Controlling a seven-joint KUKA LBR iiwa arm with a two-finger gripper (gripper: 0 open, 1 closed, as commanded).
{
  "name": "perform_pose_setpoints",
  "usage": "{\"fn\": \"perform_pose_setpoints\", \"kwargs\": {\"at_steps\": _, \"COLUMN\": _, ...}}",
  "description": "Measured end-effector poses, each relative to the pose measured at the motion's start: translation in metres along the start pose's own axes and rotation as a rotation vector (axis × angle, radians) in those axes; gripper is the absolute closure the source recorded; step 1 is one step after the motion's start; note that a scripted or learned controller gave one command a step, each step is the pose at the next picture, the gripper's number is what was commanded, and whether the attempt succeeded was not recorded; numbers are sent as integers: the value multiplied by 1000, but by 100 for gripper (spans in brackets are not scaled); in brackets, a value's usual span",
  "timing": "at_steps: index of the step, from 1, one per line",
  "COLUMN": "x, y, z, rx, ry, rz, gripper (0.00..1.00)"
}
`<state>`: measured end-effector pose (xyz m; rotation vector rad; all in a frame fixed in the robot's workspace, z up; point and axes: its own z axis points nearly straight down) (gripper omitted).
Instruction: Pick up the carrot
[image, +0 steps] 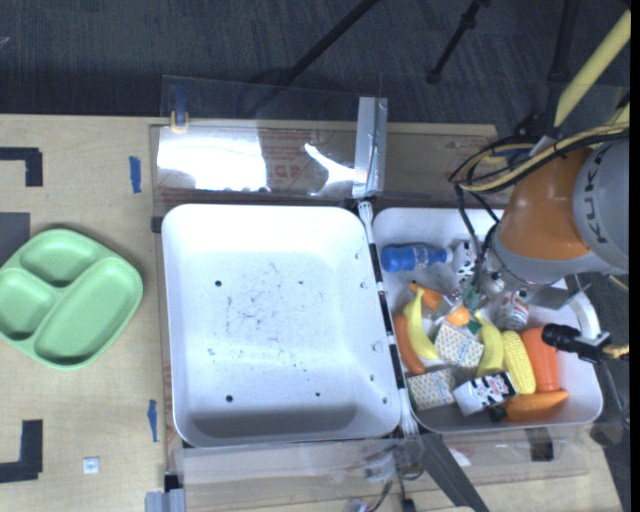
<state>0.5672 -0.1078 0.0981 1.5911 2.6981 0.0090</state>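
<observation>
The carrot (406, 346) looks like the long orange piece lying along the left wall of the right bin (585, 400), beside a yellow banana (424, 334). My gripper (482, 291) hangs low over the middle of that bin, under the orange wrist band, to the right of the carrot and apart from it. Below it lies a small orange and green piece (458, 318). The arm's body hides what sits directly beneath the gripper.
The right bin is crowded: a blue bottle (405, 257) at the back, a corn cob (518, 362), checkered blocks (460, 346), and two orange items (546, 366) at the right. The left bin (190, 240) is beside it. A green divided plate (66, 296) sits far left.
</observation>
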Motion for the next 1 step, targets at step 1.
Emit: {"fn": "perform_pose_setpoints", "kwargs": {"at_steps": 1, "x": -47, "y": 10, "z": -87, "rx": 8, "ry": 2, "rz": 165, "gripper": 100}}
